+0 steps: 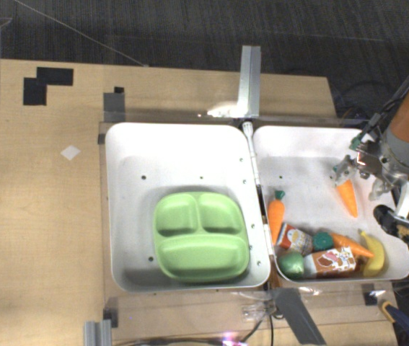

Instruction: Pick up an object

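Note:
My gripper [361, 180] hangs over the upper right part of the right bin [298, 157], with its fingers spread apart and nothing clamped between them. A small orange carrot [348, 197] lies just below the left finger [341, 169], its tip pointing toward the bin's front. A longer carrot with a green top [275, 218] lies along the bin's left wall. Heaped in the front are a green ball [291, 265], a red juice carton [332, 261], a teal item [322, 240], another carrot [352, 245] and a yellow banana [374, 254].
The left bin [132, 157] holds a green divided plate [200, 235] in its front half. A metal divider post [250, 78] stands at the back between the bins. Cables [406, 229] hang by the right bin's right edge.

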